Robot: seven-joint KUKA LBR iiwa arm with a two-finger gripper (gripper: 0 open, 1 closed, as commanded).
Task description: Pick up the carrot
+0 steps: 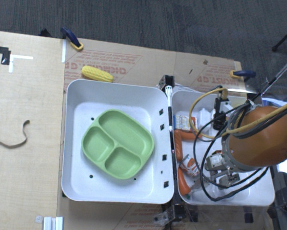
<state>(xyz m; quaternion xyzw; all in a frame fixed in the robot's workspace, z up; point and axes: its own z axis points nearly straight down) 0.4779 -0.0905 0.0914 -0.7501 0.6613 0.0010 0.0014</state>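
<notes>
An orange carrot [183, 183] lies in the right bin [262, 195], close to its near-left corner. A second long orange-red piece [178, 142] lies just above it along the bin's left wall. The arm, with its orange band [262, 136], hangs over the middle of the right bin. My gripper [218, 168] points down, right of the carrot and a little above it in the view, amid looping cables. Nothing is visibly held.
The left bin [76, 131] holds a green divided plate [118, 144]. A yellow corn cob [97, 73] lies on the cardboard behind that bin. In the right bin there are also a white packet [182, 122] and a small red-and-white item [191, 167]. Black and yellow cables [202, 138] drape over it.
</notes>
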